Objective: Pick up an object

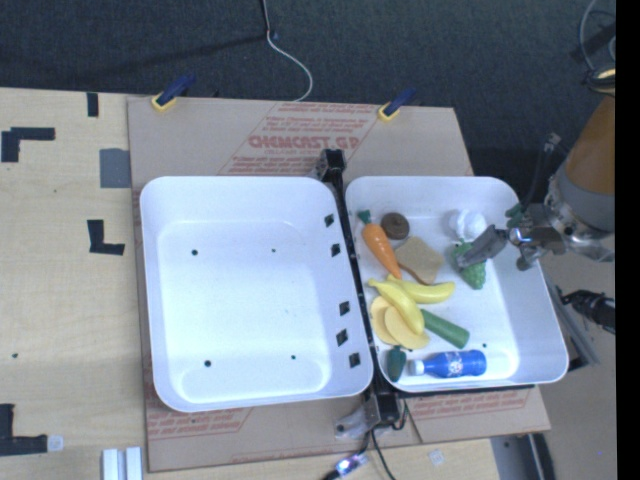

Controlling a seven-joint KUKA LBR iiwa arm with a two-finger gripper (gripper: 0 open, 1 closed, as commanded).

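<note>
While the grey arm with its orange band reaches in from the right, its pincer sits over the right bin's right-hand side, dark metal fingers pointing left. Whether those fingers are parted or closed cannot be told, nor whether they grip anything. Just beside the tips lies a small green leafy-looking toy, rough in outline, and near it a white rounded lump.

Both bins are shallow, smooth white plastic with rounded corners, set side by side on a brown cardboard sheet printed in red, which rests on a pale wooden surface. The left bin shows a few small dark dots on its floor.

The objects to pick from lie in the right bin, mostly crowded toward its left wall. A tapered orange carrot lies slanted near the top, with a round dark brown piece just beside it and a tan, slab-like piece like bread next to that. Below them curve glossy yellow bananas, touching a flat yellow round piece. A smooth green cucumber-like cylinder lies slanted beside them. Along the near wall rests a blue bottle with a white cap end, on its side.

Two blue-and-yellow clips hold the cardboard's far edge.
</note>
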